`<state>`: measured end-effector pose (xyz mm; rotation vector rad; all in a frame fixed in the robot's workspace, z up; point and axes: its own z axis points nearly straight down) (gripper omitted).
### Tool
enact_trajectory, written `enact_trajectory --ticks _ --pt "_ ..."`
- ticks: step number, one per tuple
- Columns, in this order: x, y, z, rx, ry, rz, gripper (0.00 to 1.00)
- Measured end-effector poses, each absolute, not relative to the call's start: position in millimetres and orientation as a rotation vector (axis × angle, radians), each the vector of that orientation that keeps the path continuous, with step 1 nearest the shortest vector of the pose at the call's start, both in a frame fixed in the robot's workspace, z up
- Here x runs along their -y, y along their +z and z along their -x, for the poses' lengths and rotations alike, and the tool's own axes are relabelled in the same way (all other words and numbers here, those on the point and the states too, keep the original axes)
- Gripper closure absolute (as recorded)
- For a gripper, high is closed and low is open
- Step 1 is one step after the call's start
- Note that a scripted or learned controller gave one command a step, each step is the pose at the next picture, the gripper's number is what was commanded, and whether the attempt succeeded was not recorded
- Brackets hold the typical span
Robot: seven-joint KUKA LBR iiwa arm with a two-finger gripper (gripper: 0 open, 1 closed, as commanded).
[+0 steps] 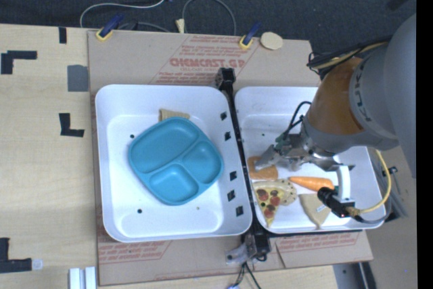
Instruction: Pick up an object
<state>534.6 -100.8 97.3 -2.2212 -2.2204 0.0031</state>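
Note:
In the right bin [270,101] lie a piece of bread [262,172], an orange carrot [312,182], a pizza slice [272,199] and a tan wedge [314,208]. My gripper [279,153] hangs low over the bin's middle, just above and touching the area of the bread piece. The grey arm with its orange band [335,101] reaches in from the right and covers much of the bin. Nothing is visibly lifted.
The left bin [111,145] holds a blue sectioned plate [176,159] with a tan piece [173,115] peeking out behind it. A black divider clip [225,81] sits between the bins. Cables and a round wooden disc [272,41] lie beyond the cardboard base.

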Motion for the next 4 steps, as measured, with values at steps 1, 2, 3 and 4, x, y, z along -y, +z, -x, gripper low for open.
enact_trajectory --ticks 1,2,3,4 --pt "105.9 115.8 -591.9 2.226 -0.002 2.222 0.00" --pt "99.6 86.7 -552.9 2.227 -0.007 2.227 0.00" --pt "100.1 86.0 -625.9 2.228 -0.003 2.221 0.00" --pt "102.9 87.5 -552.3 2.225 -0.005 2.227 0.00"
